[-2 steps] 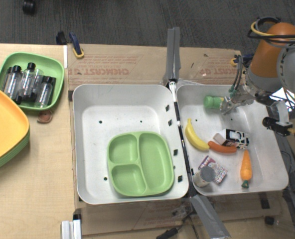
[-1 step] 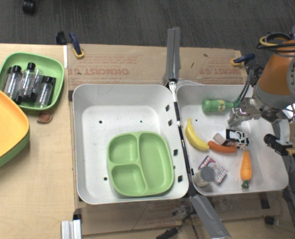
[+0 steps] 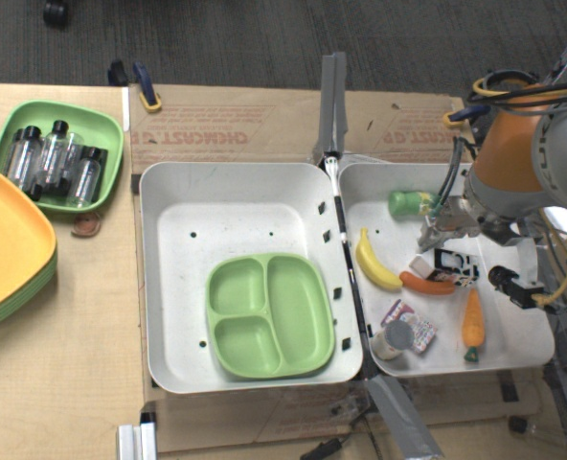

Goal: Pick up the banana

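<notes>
The surface [image 3: 92,372] is pale wood with a sheet of brown cardboard [image 3: 264,127] under two shallow white bins; the left bin [image 3: 169,257] holds a green divided tray [image 3: 269,314] with three compartments, lying flat near its front; the right bin [image 3: 523,348] holds the smaller items. The arm [image 3: 523,156], grey with an orange band, reaches in from the right and hangs over the back half of the right bin; its claw [image 3: 446,233] sits low above the bin floor, just right of the banana and close above a red-orange sausage-like item [image 3: 427,283]; whether the claw is wide or narrow I cannot tell, and nothing is seen gripped in it.

The banana [image 3: 374,262] lies flat on the floor of the right bin near its left wall; it is bright yellow, short and curved, its upper tip pointing to the back and its lower end bending toward the right, where it almost meets the red-orange item.

Near it lie a green object [image 3: 408,202] at the back, a carrot [image 3: 472,324] to the right, and a small packet [image 3: 413,326] beside a round can [image 3: 391,341] at the front.
</notes>
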`<state>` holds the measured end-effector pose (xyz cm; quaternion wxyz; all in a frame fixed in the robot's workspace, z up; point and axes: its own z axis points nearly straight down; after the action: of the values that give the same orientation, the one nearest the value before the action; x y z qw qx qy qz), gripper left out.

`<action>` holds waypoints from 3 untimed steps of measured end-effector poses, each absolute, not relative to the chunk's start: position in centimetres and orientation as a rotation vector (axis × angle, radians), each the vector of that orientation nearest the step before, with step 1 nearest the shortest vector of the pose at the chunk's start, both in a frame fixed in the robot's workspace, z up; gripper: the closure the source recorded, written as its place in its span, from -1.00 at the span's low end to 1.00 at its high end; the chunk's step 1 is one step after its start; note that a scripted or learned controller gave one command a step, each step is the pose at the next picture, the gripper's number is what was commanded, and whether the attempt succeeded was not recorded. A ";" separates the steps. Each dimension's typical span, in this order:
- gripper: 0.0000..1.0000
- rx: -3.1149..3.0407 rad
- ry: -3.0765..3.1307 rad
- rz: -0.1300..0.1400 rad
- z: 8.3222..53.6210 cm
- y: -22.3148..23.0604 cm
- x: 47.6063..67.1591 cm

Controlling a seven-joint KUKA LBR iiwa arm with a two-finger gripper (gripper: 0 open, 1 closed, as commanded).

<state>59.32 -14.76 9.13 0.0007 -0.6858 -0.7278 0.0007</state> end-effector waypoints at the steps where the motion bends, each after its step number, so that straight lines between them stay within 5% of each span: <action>1: 1.00 -2.157 -2.282 0.003 10.0 -14.9 59.3; 2: 1.00 -2.109 -2.330 0.001 9.1 -15.1 61.8; 3: 1.00 -2.072 -2.360 0.002 9.1 -14.9 59.2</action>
<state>59.21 -14.86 9.14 0.0005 -0.6599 -0.7514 0.0006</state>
